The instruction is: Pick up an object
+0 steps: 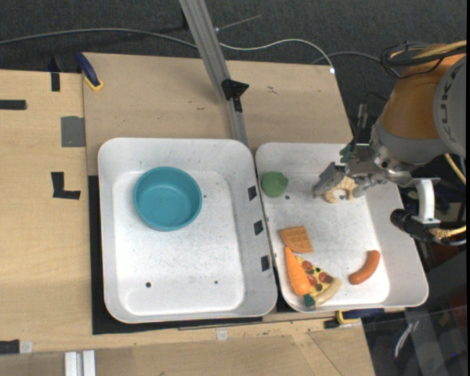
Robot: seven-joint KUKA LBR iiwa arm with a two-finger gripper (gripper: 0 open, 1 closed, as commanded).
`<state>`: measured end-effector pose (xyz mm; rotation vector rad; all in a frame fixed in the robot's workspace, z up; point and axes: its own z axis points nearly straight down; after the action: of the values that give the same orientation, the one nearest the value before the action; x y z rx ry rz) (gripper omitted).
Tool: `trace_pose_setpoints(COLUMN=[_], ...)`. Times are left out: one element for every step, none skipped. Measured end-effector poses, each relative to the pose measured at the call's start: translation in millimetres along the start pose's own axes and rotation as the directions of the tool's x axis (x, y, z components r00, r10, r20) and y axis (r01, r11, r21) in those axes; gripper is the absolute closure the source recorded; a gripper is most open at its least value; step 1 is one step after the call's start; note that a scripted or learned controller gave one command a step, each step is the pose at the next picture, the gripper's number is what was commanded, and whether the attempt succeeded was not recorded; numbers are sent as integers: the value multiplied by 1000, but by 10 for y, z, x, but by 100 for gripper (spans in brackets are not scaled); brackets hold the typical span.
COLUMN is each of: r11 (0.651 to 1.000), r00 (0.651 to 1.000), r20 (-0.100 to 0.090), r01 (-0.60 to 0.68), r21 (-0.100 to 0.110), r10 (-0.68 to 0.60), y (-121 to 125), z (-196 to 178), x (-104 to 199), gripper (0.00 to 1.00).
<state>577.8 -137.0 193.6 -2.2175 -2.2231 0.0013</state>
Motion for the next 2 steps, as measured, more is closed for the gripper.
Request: trace_pose_setpoints(r11=[1000, 1000], r00=[1000, 1000], r20=[0, 0], r01=[0, -1], r21=[0, 6], r10=[0, 1], y=[0, -7], z=[0, 582], x=[-1, 101], gripper=[0, 0])
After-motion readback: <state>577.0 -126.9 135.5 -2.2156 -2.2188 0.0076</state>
